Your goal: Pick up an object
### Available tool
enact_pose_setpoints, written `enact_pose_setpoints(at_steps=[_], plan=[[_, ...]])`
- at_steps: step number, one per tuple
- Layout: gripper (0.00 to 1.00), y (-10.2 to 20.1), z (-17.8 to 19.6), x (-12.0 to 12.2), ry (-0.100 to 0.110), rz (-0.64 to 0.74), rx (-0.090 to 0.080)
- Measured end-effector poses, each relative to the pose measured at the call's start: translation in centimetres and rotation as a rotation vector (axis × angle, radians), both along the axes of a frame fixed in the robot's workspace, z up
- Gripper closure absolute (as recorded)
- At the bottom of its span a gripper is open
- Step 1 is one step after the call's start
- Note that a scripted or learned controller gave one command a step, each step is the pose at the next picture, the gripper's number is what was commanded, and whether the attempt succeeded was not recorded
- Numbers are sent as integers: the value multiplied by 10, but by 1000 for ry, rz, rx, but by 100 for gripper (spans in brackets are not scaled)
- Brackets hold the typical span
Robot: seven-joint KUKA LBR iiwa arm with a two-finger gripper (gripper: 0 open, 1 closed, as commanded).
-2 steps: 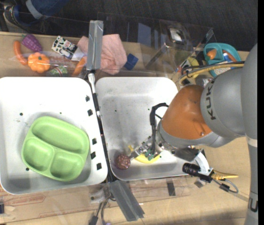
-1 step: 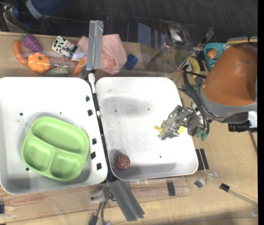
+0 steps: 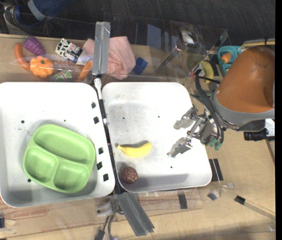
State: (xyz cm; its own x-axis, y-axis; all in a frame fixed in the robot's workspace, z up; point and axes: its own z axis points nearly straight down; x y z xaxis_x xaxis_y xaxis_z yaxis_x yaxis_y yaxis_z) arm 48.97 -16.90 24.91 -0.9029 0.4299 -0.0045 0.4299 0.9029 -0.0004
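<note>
The tool [image 3: 182, 132], a two-finger metal tool at the end of the grey arm with the orange band, hangs over the right-hand part of the right shallow white plastic bin [image 3: 146, 91]. Its two fingers point toward the view's left and stand spread apart, one higher in the picture and one lower, with nothing between them.

Out from the fingertips, toward the view's left and slightly lower, lies the small yellow toy banana [image 3: 134, 149], flat on the bin floor near the middle of the right bin. It is apart from the tool, with bare white floor between the two. Its long axis runs nearly left to right in the view, bowed a little, so it lies roughly in line with the direction the fingers point rather than across the gap between them. My judgement is that a grasp on the banana calls for a shift to the view's left, a descent, and probably a turn of the wrist so the fingers close across its narrow width.

Further out, below and just left of the banana, a small round dark brown object [image 3: 128, 174] sits near the bin's lower left corner, close to the wall. It is the farther candidate.

Beyond the divider, the left white bin [image 3: 10, 99] holds a light green plastic divided plate [image 3: 59, 157].
</note>
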Motion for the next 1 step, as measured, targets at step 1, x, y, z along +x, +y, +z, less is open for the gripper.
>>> enact_pose_setpoints(at_steps=[1], plan=[[0,57,-144,-13,8,124,4]])
